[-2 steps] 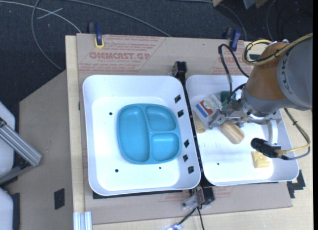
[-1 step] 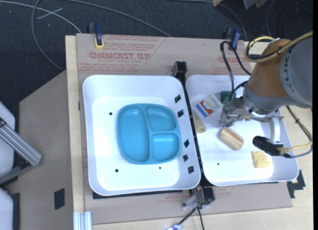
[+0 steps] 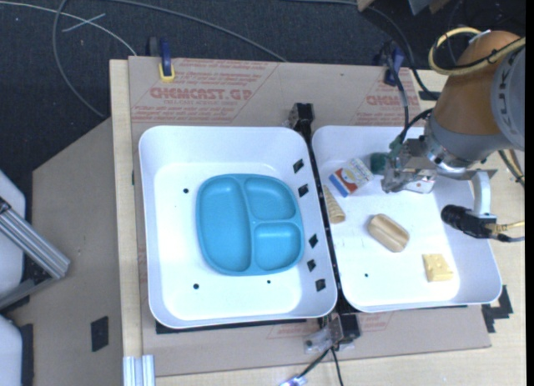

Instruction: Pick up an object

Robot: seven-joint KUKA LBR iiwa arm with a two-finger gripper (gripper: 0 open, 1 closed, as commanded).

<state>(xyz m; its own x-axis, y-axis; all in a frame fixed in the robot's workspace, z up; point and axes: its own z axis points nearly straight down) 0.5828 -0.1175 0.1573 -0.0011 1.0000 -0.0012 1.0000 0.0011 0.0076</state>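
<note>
The hand hangs low over the right bin, near its back left part; I cannot tell its state. Beside it lies a small packet. A cone, a bread roll and a cheese block lie apart. The left bin holds a blue plate

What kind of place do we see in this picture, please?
Probably a robotics lab test bench. Two white bins sit side by side on a clamped board, loose cables lie on the dark carpet, and a robot arm reaches over small toy-like food items.
</note>
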